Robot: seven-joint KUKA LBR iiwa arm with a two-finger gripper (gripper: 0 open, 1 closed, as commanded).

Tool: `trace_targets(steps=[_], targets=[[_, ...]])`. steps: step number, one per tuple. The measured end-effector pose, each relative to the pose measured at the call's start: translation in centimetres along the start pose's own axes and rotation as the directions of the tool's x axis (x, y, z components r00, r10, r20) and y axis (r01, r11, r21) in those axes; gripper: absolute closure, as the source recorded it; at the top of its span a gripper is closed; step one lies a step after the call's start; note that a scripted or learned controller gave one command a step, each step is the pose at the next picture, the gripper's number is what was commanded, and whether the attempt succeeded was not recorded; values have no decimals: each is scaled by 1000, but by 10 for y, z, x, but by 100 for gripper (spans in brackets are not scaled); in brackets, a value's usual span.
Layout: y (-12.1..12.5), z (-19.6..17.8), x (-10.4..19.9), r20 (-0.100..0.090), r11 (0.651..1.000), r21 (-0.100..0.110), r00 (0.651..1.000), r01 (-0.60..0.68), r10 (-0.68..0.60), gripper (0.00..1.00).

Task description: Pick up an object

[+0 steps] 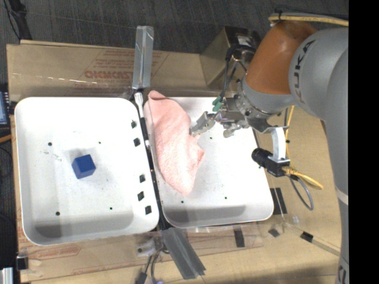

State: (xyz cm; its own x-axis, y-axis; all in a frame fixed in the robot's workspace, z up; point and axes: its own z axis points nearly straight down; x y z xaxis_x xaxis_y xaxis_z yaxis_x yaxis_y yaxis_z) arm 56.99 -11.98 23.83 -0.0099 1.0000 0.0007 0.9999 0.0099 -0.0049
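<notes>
Bench bearing two bins: block [84, 165] sitting mid-floor in left bin [29, 114], cloth [173, 147] lying along right bin's [260, 203] left wall, gripper [208, 123] hovering, fingers spread, at cloth's right edge.

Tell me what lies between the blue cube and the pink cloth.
In the camera view, bare white floor of the left bin, then the bins' adjoining rims, separate the blue cube from the pink cloth.

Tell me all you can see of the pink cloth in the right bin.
The pink cloth looks like soft, fuzzy towelling, crumpled into a long lump. It lies along the left side of the right bin, its top end draped against the divider between bins. The pincer is at its right edge, seemingly touching it.
</notes>
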Motion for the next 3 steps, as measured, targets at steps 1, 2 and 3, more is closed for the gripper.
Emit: trace_targets(steps=[1,2,3], targets=[[15,104,-49,1,1000,0,1000,15,-15,0],[24,145,-22,1,983,-4,983,182,-182,0],[24,134,-21,0,982,-3,982,187,-187,100]])
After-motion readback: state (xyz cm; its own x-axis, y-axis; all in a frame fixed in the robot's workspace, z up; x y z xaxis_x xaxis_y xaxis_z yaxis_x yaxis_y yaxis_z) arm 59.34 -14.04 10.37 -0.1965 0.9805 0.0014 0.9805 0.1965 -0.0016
